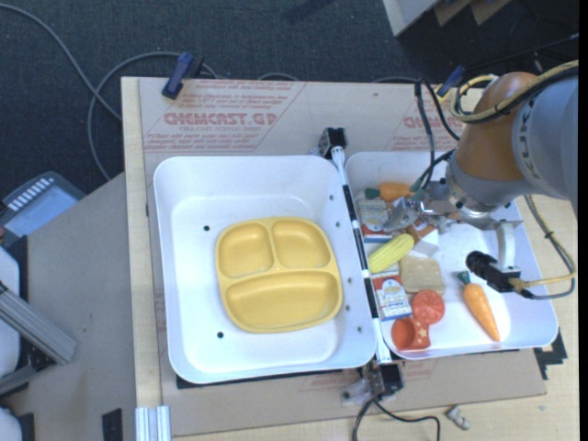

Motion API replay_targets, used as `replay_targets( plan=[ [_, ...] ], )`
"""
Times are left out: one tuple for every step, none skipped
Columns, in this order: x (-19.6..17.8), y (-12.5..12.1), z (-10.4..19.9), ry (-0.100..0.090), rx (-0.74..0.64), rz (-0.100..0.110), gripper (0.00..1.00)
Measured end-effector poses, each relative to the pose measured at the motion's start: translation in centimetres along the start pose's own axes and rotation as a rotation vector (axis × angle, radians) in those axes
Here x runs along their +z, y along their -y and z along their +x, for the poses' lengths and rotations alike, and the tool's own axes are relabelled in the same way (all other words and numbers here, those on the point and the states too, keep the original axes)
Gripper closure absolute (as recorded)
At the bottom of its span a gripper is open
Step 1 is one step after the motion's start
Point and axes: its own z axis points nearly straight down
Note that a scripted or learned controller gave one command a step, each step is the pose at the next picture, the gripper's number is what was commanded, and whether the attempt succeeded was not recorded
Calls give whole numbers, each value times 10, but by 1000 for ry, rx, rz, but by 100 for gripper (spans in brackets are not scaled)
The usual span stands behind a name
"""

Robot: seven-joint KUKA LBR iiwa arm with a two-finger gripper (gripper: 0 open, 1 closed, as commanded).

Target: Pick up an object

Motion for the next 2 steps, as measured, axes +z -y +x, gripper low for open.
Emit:
replay_targets(
  plan=[
    [-9,0,0,1,1,-1,100],
    [-90,-46,47,-1,-3,3,100]
  ],
)
